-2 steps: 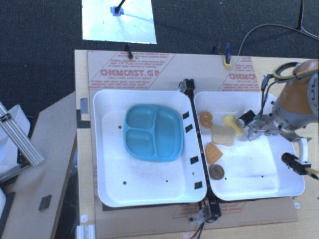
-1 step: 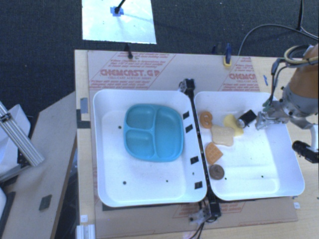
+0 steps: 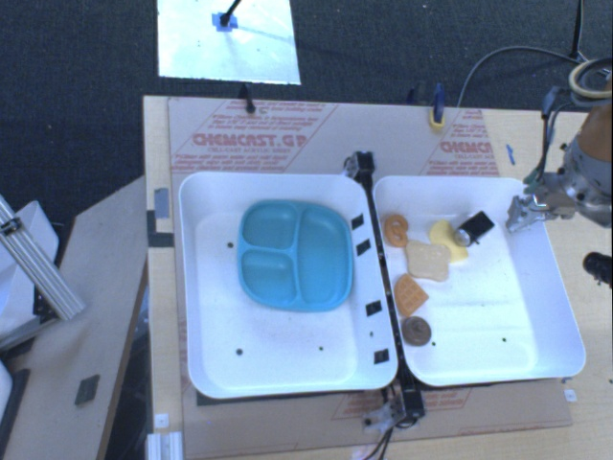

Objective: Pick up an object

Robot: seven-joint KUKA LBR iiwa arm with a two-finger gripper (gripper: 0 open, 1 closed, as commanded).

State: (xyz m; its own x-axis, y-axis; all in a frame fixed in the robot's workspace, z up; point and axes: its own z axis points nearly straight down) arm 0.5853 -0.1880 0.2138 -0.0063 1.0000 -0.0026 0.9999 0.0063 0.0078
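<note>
The right bin (image 3: 536, 353) holds several small items along its left side. An orange spiral piece (image 3: 396, 228) lies by the divider, with a yellow lump (image 3: 444, 237) and a black and silver object (image 3: 475, 226) to its right. Below them are a pale bread-like slice (image 3: 427, 261), an orange cracker (image 3: 410, 295) and a brown round disc (image 3: 416, 331). My gripper (image 3: 525, 212) hangs at the bin's upper right rim, a short way right of the black object and touching none of the items.
In the left bin (image 3: 206, 353) lies a blue divided plate (image 3: 294, 255). A dark strip with black clips (image 3: 374, 276) runs between the bins. The arm (image 3: 589, 166) and its cables come in at the right edge. A white sheet (image 3: 226, 27) lies beyond the bench.
</note>
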